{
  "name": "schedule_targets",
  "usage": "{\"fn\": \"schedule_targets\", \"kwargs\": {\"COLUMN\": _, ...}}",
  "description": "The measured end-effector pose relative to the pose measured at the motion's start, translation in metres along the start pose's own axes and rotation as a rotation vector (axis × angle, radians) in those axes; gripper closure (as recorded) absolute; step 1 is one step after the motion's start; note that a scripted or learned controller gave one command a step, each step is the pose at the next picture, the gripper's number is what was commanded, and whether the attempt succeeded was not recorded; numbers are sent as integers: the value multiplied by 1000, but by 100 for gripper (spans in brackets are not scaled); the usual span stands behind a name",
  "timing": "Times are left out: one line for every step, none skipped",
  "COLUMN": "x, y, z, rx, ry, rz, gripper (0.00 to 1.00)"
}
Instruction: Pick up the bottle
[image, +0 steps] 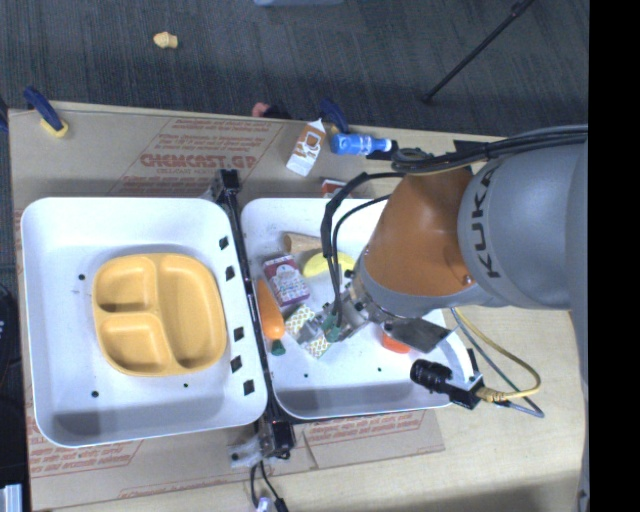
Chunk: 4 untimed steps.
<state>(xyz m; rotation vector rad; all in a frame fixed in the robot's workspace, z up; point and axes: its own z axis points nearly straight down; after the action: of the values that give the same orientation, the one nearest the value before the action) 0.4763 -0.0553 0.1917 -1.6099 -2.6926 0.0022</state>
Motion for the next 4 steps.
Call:
{"fn": "schedule_targets", "kwargs": {"x": 5, "y": 3, "z": -28, "rx": -2, "ry": -2, "rz": -21, "gripper": 100}}
{"fn": "schedule_targets", "kwargs": {"x": 43, "y": 22, "z": 0, "rx": 1, "ry": 0, "rz": -222, "gripper": 100}}
{"fn": "schedule_targets", "kwargs": {"x": -12, "y": -3, "z": -74, "rx": -3, "ry": -6, "rz": -485, "gripper": 100}}
{"fn": "schedule_targets", "kwargs": {"x": 16, "y": 8, "z": 0, "rx": 1, "ry": -1, "rz": -732, "gripper": 100}}
